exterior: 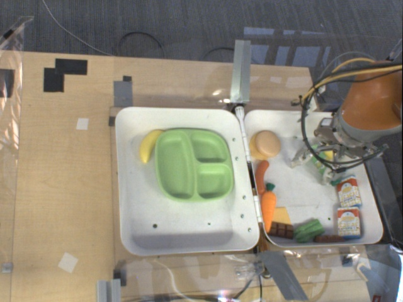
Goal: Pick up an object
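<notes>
My gripper hangs low over the back right part of the right bin, beneath the orange band of the arm. A small yellow-green item lies right under it, partly hidden. Whether that item is held is not visible. Other items in this bin are a round tan bun, a red sausage, a carrot, a yellow wedge, a brown bar, a green vegetable and two small cartons.
The left bin holds a green divided plate with a banana at its left edge. A metal divider post stands behind the gap between the bins. Black cables loop around the arm's wrist.
</notes>
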